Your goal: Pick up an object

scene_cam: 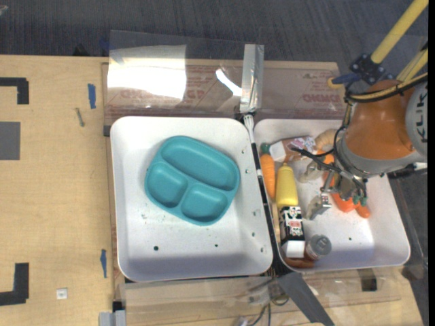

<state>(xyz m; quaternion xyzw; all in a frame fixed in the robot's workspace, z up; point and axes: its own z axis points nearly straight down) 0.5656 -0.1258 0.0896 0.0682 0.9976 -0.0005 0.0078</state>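
Jaws' opening impossible to tell, gripper (pixel 338 194) low in right bin (pixel 391 246) beside yellow bottle (pixel 286 187)

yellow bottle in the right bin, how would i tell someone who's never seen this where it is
Start at the right bin of the two white ones. Along its left wall lies a row of small things, and the yellow bottle sits in that row, just right of an orange carrot and above a black-and-white box. It is the only plain yellow thing there.
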